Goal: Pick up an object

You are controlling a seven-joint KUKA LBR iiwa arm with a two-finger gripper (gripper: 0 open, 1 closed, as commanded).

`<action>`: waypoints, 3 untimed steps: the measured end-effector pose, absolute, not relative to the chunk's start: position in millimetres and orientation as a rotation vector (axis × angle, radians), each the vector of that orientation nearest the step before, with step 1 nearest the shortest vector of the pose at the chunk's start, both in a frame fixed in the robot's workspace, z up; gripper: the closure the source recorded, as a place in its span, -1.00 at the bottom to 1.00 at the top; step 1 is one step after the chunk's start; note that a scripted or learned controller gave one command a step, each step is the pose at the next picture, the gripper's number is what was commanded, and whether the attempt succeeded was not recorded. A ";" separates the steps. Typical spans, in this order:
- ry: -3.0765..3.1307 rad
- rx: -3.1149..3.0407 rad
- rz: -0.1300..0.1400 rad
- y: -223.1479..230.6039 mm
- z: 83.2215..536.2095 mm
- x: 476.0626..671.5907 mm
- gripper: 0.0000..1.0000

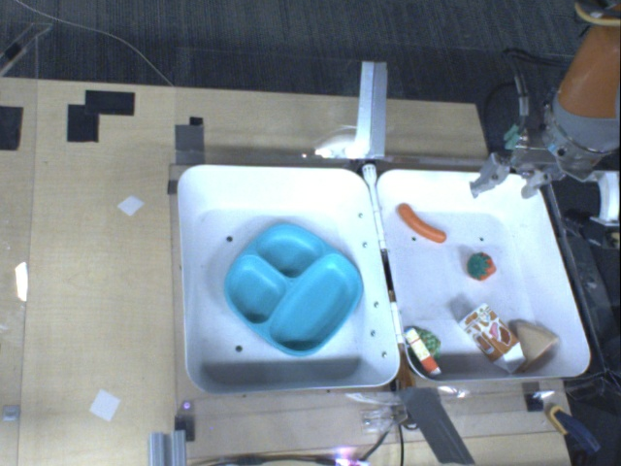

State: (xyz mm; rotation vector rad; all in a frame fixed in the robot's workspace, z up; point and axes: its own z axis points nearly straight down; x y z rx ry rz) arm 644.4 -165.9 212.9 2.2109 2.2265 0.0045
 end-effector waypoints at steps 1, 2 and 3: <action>2.051 2.376 0.003 -198.4 214.6 602.7 -1.00; 2.138 2.293 0.008 -171.3 87.3 595.3 -1.00; 2.133 2.288 0.015 -171.3 101.1 598.2 1.00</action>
